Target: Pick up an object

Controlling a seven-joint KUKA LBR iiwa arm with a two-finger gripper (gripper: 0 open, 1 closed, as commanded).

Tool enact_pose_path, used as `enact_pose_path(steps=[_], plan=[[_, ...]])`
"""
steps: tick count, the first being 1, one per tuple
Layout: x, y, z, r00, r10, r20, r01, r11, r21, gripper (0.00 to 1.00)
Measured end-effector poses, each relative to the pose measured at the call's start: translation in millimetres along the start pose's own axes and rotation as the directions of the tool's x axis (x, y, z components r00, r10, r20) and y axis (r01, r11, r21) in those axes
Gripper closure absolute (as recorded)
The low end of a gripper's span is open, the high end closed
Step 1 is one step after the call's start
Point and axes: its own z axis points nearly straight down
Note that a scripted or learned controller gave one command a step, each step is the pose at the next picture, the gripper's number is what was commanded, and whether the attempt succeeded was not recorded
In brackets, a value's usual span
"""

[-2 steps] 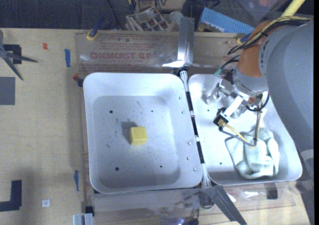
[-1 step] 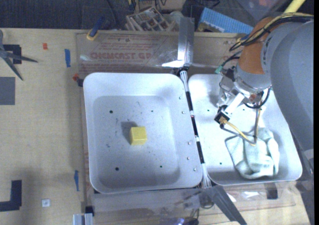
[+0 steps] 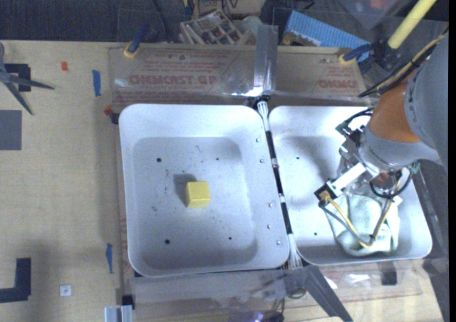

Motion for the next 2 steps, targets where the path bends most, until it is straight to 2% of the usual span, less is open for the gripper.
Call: enact_pose_path(steps=[1,2], plan=[[-5,-6,26,0.879,0.476,-0.009,-0.476,0.879,-0.005,1.00],[-35,-54,-33,0.887,0.462,0.000,-0.462,0.887,0.001,1.00]])
